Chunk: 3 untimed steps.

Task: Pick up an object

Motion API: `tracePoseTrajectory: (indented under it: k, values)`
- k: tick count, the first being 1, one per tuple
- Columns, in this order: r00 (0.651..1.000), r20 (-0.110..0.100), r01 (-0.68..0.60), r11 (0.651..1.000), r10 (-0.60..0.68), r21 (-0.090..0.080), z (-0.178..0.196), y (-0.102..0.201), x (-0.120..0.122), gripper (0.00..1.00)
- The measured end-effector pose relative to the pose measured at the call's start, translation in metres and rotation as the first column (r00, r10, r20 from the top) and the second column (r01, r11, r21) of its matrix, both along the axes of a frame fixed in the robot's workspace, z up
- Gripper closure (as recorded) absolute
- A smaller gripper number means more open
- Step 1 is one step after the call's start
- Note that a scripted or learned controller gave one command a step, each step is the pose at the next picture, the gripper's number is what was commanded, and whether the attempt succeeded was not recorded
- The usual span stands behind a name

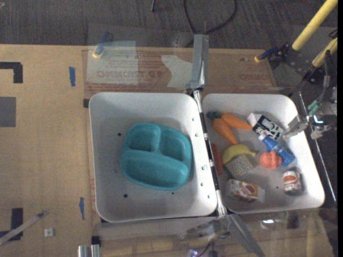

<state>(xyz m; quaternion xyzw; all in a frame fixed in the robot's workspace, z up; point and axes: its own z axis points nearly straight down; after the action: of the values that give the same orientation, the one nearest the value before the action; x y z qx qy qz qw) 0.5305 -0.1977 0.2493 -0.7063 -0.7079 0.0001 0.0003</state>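
Note:
The right bin (311, 197) holds several small objects. Two orange carrots (231, 125) lie at its far left. Beside them are a white and black packet (266, 126) and a blue bottle (278, 149). A coral toy (270, 160) sits mid-bin, with a yellow banana-like piece (238, 152) above a grey patterned lump (241, 166). Near the front edge lie a printed carton (244, 190) and a small red and white can (291, 181). A thin red stick (216, 159) lies along the left wall.
The left bin (107, 116) holds a teal divided plate (155, 155). A metal divider (199, 68) runs between the bins. Yellow-handled clamps (316, 20) and metal fittings (310, 123) crowd the right bin's far right corner. Cardboard covers the bench to the left.

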Motion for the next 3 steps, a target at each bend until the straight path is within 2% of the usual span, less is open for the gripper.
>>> tracePoseTrajectory:
  k: [1,2,3]
  values:
    - [0.994,0.000,-0.113,0.994,0.113,0.000,-0.099,-0.024,0.047,0.00]
    - [1.000,0.006,0.004,1.000,-0.004,0.007,-0.152,-0.018,0.049,0.00]
    - [1.000,0.007,0.005,1.000,-0.005,0.002,-0.143,-0.020,0.049,1.00]
